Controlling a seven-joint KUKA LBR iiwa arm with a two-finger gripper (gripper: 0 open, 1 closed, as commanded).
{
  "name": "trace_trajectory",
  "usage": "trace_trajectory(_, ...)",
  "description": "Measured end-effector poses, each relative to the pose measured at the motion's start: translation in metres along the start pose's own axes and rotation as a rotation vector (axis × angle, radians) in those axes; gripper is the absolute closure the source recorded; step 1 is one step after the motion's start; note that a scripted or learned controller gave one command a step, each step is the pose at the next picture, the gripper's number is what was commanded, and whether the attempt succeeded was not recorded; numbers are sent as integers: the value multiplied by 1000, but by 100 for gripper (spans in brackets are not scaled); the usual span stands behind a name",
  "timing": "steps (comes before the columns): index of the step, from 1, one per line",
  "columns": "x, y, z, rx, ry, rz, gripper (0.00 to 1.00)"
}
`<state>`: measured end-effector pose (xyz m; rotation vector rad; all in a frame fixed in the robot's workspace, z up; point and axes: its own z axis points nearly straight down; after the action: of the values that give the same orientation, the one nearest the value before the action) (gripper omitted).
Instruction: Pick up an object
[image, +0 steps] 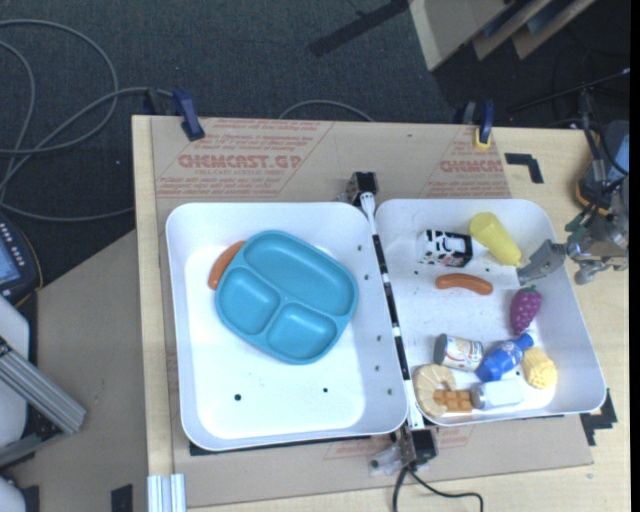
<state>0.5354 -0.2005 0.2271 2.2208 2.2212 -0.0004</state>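
Objects: toy food items lie in the right bin (570, 330), none lifted.
Upper group: a yellow piece (495, 238) lies beside a black-and-white item (447, 246); a sausage (464, 284) lies just below them.
Grapes: a purple bunch (525, 309) rests near the bin's right wall, apart from the others.
Lower cluster: a small can (461, 351), a blue bottle (503, 360), a yellow corn cob (540, 370), a round cracker-like piece (438, 385) and a white block (500, 396) sit close together, several touching.
Hand: the hand (548, 260) hovers at the right bin's upper right edge, near the yellow piece, with nothing visible between its fingers (whether they are spread or closed cannot be told).
Arm: it enters from the right side over the surface (160, 300).
Left bin: the left bin (200, 400) holds a blue divided plate (286, 296), with an orange sausage (224, 263) partly under its upper left rim.
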Motion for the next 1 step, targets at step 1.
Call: trace_trajectory(1, -24, 25, 80, 6, 2, 1, 0)
